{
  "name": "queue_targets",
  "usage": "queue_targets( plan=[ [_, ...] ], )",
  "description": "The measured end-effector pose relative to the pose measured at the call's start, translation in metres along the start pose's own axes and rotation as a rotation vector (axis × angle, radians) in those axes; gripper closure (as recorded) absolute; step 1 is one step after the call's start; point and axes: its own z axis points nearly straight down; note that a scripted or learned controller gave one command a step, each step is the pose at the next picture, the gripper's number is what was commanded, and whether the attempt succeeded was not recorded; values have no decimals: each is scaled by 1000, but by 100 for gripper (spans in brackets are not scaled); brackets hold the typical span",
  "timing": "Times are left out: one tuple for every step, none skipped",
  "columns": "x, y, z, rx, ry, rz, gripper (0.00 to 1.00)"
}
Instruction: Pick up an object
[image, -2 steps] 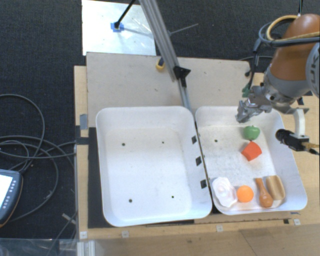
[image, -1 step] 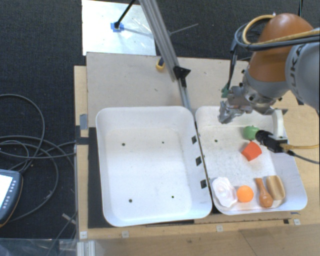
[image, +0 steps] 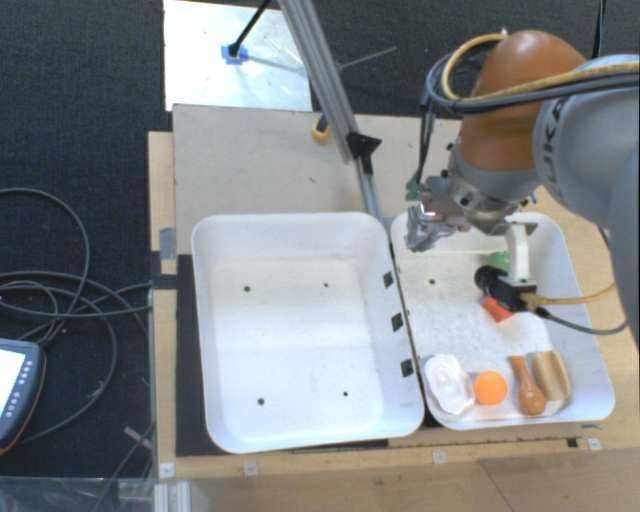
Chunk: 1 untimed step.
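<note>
Reaching in from 3 o'clock, the grey arm (image: 590, 130) bends low over the far end of the right bin (image: 455, 320). Its orange band (image: 520, 90) bulges above the wrist, and the wrist is turned down toward the bin floor. The gripper (image: 425, 232) hangs over the bin's 11 o'clock corner, just beside the rims where this bin meets the left bin (image: 290, 320). From this height its tip is a small metallic blur, and we cannot tell whether it is spread or pressed together.

The things to pick all lie in the right bin, apart from the gripper. Toward 3 o'clock of the bin we see a small green piece (image: 497, 261) and, just nearer us, a red-orange piece (image: 496, 308); both are too small to name more closely. Along the 6 o'clock wall four things lie in a row, close together. From 7 o'clock toward 5 o'clock they are a clear plastic piece (image: 447, 383), an orange ball (image: 490, 388), a brown stick-shaped piece (image: 527, 388) and a tan bun-shaped piece (image: 552, 368). The ball is just beside the plastic piece, and the brown and tan pieces lie side by side.

Both bins sit on the pale brown worktop (image: 270, 160). A grey pole (image: 330, 90) slants across it from 12 o'clock down to the bins' shared corner. Off the worktop at 9 o'clock, dark cables (image: 60, 290) loop over the black floor.
</note>
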Motion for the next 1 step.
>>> queue_targets(
  plan=[
    [48, -15, 16, 1, 0, 0, 100]
  ],
)
